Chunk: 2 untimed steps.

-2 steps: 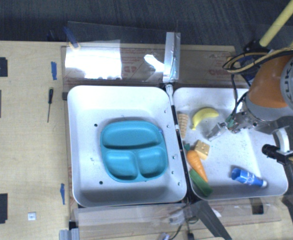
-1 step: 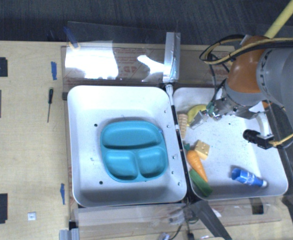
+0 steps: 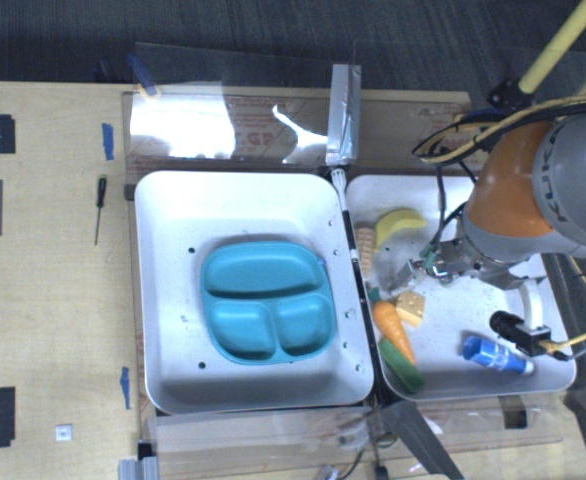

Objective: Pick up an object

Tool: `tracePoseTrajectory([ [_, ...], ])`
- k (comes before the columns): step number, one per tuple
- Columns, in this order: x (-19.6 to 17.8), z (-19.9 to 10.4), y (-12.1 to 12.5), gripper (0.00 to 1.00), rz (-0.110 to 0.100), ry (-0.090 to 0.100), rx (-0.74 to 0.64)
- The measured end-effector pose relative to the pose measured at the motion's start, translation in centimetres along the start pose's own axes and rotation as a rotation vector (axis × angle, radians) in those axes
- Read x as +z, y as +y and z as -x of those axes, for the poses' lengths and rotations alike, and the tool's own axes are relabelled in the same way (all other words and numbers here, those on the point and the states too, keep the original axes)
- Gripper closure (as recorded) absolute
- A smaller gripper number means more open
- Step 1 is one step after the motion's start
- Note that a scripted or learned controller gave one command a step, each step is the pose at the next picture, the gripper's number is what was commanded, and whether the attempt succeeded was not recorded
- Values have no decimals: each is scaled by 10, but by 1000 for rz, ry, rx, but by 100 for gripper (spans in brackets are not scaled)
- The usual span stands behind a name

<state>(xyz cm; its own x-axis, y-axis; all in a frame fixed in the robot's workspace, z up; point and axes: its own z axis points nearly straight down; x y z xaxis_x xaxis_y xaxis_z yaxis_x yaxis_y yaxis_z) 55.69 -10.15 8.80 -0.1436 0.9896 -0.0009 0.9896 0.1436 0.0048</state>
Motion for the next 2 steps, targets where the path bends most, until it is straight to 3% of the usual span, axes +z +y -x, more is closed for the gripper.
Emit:
tracePoseTrajectory([
  [1, -1, -5, -53, 0, 3, -1, 127],
  [2, -1, -14, -73, 0, 8, -6, 58],
])
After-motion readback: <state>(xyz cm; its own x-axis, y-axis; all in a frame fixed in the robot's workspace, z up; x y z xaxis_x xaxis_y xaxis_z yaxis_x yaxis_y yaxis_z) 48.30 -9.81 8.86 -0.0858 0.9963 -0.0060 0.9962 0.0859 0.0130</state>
